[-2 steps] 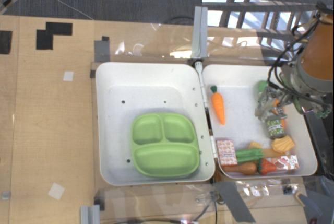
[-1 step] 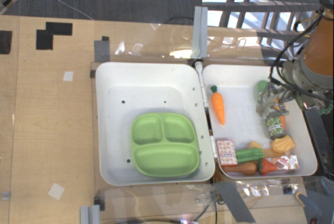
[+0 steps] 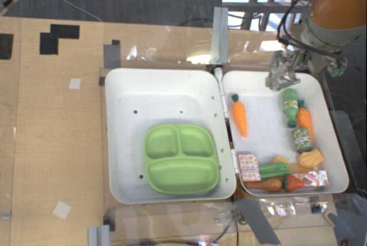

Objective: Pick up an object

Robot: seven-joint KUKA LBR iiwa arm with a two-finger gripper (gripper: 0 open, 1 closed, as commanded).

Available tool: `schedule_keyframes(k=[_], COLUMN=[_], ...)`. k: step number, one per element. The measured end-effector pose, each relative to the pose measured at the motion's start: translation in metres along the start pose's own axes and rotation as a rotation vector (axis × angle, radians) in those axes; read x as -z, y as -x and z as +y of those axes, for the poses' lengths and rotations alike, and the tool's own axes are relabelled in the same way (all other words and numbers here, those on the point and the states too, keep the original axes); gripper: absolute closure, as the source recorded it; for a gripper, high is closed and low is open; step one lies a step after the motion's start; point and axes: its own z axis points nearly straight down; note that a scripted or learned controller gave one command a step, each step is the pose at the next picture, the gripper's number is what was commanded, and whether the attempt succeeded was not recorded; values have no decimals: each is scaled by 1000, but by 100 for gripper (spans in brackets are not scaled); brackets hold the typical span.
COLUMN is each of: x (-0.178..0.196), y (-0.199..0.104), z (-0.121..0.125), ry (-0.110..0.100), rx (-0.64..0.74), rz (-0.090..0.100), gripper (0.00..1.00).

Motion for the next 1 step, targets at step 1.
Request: schedule_keyframes(k=[1], x=[90], y=[33], z=[14], ry=[-5], rx=[-4], rz=[-9], gripper=[100])
